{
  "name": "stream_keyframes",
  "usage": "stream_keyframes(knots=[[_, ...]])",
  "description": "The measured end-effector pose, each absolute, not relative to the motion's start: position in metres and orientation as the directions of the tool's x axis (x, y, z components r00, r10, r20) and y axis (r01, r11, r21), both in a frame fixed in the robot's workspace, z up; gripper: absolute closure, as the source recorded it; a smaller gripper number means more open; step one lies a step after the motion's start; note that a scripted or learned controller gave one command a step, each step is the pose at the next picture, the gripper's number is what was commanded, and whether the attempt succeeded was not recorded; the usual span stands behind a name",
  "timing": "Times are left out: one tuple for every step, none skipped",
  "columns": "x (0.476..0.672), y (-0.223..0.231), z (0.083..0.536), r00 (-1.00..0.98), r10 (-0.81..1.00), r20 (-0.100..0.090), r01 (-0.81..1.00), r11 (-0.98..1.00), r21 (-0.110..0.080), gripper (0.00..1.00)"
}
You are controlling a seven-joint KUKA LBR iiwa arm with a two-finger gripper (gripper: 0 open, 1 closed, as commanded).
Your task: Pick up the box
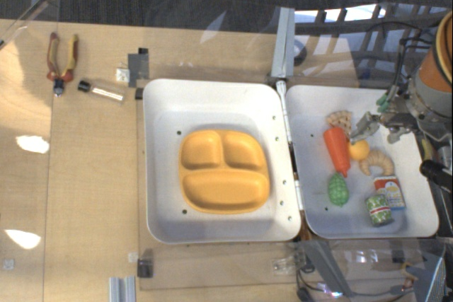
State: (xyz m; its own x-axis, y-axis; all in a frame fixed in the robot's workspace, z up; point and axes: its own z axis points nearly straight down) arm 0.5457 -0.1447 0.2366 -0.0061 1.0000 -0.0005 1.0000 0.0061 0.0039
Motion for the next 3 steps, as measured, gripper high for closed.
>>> stream_keyframes(knots=[[0.519, -0.186, 0.167, 0.056, 0.998, 0.0, 0.998, -0.056, 0.003, 0.0], [0.523, -0.2, 0.095, 0.176, 0.984, -0.005, 0.984, -0.176, 0.025, 0.0], [0.518, -0.199, 0.098, 0.188, 0.982, -0.004, 0.981, -0.188, 0.038, 0.0]])
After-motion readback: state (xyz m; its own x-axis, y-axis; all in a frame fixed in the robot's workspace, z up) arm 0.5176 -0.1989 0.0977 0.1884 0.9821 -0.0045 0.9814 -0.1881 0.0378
